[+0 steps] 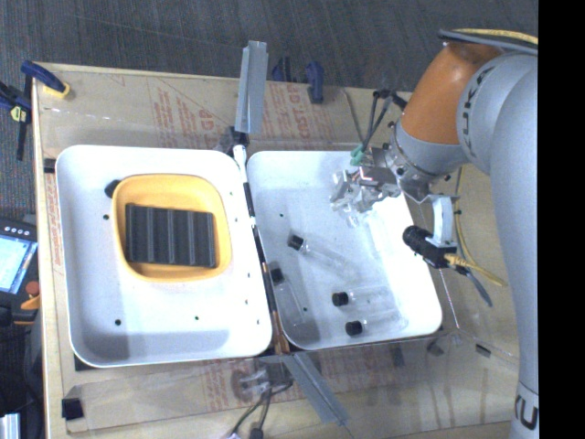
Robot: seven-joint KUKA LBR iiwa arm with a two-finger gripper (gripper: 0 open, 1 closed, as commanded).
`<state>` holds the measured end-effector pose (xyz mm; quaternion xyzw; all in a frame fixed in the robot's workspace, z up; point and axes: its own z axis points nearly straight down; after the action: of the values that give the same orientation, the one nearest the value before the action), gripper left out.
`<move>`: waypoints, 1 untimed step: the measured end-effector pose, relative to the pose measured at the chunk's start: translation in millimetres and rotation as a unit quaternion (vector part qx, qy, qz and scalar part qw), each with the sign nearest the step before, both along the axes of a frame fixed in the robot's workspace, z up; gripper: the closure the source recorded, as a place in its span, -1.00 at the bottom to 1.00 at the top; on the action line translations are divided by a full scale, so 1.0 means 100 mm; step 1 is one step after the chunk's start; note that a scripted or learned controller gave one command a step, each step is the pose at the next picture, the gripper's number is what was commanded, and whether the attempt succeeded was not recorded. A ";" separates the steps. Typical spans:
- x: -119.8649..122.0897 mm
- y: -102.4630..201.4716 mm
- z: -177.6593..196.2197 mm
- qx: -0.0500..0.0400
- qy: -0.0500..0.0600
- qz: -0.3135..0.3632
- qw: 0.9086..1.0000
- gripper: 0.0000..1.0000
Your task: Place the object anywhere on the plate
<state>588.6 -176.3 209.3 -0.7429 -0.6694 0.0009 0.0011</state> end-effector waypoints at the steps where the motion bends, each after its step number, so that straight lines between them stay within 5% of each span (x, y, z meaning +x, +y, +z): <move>1: -0.02 0.57 0.30 0.000 -0.001 0.087 0.996 1.00</move>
<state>587.0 -119.4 238.8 -0.6815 -0.7318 0.0006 0.0004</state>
